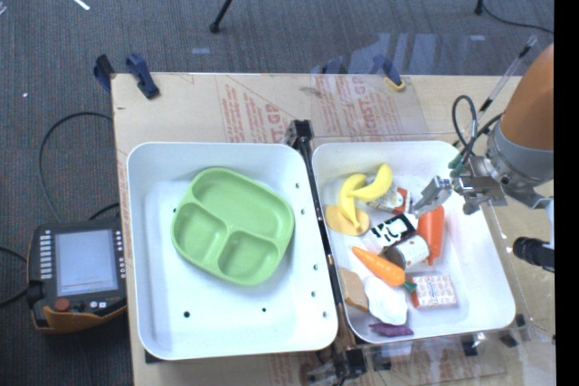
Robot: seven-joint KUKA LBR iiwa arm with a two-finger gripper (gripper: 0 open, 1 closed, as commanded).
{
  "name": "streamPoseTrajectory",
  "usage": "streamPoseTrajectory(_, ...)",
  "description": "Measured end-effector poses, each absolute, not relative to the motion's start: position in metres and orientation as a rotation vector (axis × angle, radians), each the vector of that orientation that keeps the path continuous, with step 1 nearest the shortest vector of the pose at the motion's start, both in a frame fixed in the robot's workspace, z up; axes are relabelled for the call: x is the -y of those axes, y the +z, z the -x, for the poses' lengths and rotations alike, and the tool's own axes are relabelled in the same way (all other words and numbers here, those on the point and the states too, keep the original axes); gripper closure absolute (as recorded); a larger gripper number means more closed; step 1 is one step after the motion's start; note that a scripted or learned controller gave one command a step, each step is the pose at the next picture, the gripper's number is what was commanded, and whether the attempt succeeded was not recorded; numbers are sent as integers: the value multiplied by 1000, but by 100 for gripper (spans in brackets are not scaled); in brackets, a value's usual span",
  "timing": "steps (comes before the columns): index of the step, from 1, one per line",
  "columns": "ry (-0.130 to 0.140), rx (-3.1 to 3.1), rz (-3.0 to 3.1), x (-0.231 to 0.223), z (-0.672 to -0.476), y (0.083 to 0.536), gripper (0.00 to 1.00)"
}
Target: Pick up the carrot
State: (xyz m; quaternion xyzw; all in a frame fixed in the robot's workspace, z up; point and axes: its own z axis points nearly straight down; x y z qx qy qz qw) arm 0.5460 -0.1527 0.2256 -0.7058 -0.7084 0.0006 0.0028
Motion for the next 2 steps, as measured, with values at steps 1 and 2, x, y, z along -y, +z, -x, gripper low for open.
streamPoseTrajectory(1, 0, 2285, 2143, 135, -499, 85, 0)
streamPoseTrajectory(2, 2, 2272, 2157, 139, -498, 95, 100)
